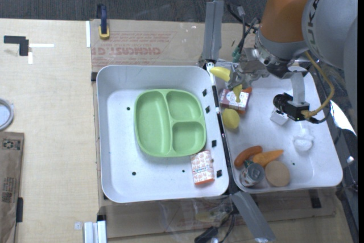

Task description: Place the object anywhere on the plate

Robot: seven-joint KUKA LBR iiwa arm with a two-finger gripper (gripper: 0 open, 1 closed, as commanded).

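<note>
A green divided plate (169, 122) lies in the middle of the left bin (114, 139). My gripper (238, 88) hangs low over the upper left corner of the right bin (318, 173). Right under it is a small red and white carton (235, 100), with a yellow banana (219, 72) just behind and a lemon (230, 118) just in front. The wrist hides where the fingertips meet the carton, so I cannot tell whether anything is held.
An orange and white carton (202, 168) lies in the left bin beside the plate's near right corner. The right bin also holds a sausage (248, 154), a carrot (267, 155), a can (252, 173), a brown disc (277, 173) and white pieces (303, 140).
</note>
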